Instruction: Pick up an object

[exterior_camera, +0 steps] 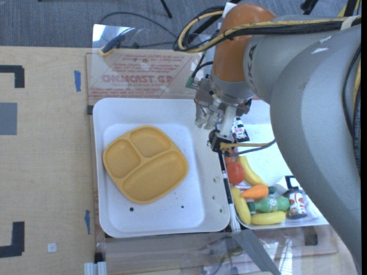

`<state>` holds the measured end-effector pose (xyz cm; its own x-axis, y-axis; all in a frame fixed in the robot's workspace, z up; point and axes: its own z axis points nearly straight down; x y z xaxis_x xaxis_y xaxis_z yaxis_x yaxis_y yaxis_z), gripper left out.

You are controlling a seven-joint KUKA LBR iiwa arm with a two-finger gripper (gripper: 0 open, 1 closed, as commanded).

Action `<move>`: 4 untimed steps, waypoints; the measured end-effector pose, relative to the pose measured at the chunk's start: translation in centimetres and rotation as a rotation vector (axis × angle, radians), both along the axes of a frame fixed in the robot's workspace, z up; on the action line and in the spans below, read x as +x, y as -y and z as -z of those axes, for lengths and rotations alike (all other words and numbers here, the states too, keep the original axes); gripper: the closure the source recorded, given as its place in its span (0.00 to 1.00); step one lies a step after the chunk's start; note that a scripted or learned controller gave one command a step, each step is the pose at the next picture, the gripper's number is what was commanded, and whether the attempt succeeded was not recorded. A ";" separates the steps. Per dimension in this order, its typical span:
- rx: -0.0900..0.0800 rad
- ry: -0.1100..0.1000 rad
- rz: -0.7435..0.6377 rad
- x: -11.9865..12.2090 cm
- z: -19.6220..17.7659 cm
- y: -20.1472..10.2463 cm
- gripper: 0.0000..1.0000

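We see a yellow three-compartment plastic plate [145, 163] lying flat in the left shallow white bin [109, 114]. The grey arm's two-finger gripper [216, 141] hangs over the divide between the bins; we cannot tell its state. In the right white bin [265, 149], toy bananas [241, 204], a carrot [256, 192] and a small bottle [296, 203] cluster together.

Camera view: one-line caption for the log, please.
Pincer hovers over the divide between bins; yellow divided plate in left bin, toy food in right.
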<state>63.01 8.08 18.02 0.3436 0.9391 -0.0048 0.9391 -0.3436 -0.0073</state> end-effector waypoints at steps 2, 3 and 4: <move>-0.007 0.003 -0.029 -2.9 7.6 -9.5 0.00; -0.035 -0.009 -0.019 -2.9 7.4 -7.8 1.00; -0.008 -0.003 0.271 -1.8 -3.5 -10.1 1.00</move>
<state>61.18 18.20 21.56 0.5827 0.8126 -0.0129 0.8126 -0.5828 -0.0066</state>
